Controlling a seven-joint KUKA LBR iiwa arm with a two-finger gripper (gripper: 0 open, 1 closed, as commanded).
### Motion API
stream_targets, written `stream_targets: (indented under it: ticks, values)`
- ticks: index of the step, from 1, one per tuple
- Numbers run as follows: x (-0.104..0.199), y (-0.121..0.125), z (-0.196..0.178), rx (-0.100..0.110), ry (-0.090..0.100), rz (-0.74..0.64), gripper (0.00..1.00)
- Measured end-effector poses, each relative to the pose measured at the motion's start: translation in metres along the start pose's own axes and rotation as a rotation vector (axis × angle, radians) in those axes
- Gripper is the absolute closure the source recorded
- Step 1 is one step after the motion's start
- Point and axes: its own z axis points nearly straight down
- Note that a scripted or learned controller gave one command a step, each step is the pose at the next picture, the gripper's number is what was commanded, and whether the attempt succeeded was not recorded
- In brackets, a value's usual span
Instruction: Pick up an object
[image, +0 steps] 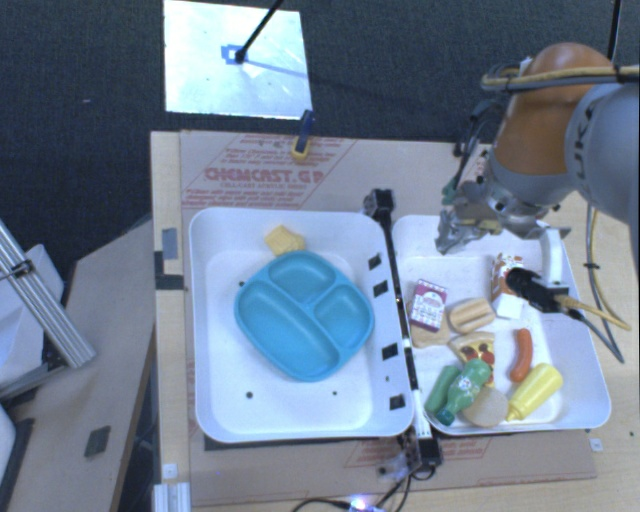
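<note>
While the claw (455, 235) hangs over the right white bin (592, 400), its state indeterminable, nothing appears lifted; small maroon carton (428, 305) remains unpicked.

The gripper (455, 236) hung over the right bin's (590, 405) far end, toy food crowding its near half; a blue divided plate (303, 315) lay in the left bin (215, 330).

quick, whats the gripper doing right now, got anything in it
Gripper: over the far end of the right bin; nothing visible in it, and whether it is open or closed cannot be told.
</note>
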Motion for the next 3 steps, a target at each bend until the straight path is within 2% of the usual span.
stream_targets:
  ticks: [1,2,3]
  values:
    - [0.046,-0.008,0.004,0.000,-0.001,0.001,1.00]
    - [0.088,-0.038,0.008,0.002,-0.001,0.002,1.00]
    - [0.149,-0.054,0.000,0.000,0.001,-0.002,1.00]
